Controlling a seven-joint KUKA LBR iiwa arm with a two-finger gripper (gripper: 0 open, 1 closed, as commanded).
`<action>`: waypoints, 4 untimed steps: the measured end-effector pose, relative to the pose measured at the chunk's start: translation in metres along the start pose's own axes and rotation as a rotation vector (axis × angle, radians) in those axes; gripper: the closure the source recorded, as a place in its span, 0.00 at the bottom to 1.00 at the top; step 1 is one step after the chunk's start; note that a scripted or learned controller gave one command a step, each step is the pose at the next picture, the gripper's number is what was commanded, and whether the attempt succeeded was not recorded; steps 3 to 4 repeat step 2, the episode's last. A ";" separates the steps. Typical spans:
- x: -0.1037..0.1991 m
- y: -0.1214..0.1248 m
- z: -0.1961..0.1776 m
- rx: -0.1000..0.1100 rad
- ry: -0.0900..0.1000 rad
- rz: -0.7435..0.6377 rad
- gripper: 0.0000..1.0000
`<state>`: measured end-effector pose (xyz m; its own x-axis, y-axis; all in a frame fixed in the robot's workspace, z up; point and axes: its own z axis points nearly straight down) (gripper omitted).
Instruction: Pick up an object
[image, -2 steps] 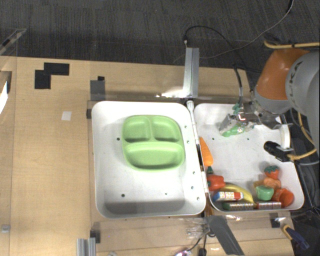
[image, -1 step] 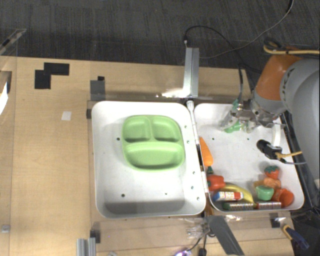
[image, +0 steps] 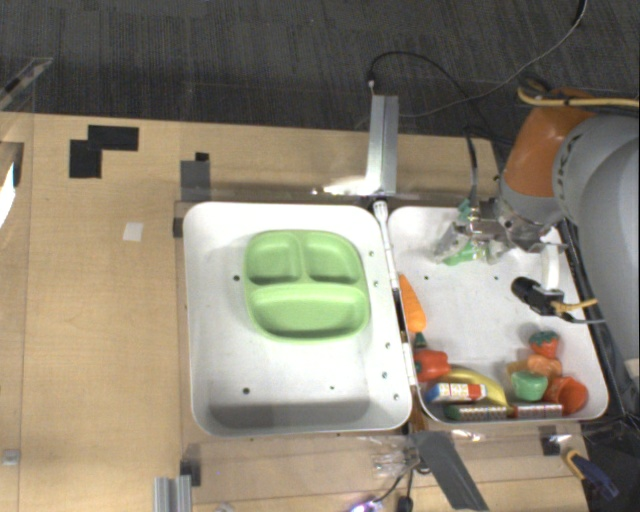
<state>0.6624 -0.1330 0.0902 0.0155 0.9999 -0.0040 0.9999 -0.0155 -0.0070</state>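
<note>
The gripper (image: 478, 238) hangs at the right bin's (image: 470, 300) 12 o'clock, possibly over a green item (image: 458, 256); I cannot tell its jaw state. Toys (image: 470, 385) crowd 6 o'clock.

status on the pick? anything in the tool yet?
Done: the arm has reached into the right bin; tool sits at its upper edge by something green. In hand: no grasp I can confirm. Left: the pick itself. Carrot, banana and other toys lie along the bin's lower end.
</note>
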 end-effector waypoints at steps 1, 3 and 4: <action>0.000 0.001 -0.012 -0.001 -0.001 -0.004 1.00; 0.062 0.006 -0.098 -0.014 0.005 0.046 1.00; 0.062 0.006 -0.098 -0.014 0.005 0.046 1.00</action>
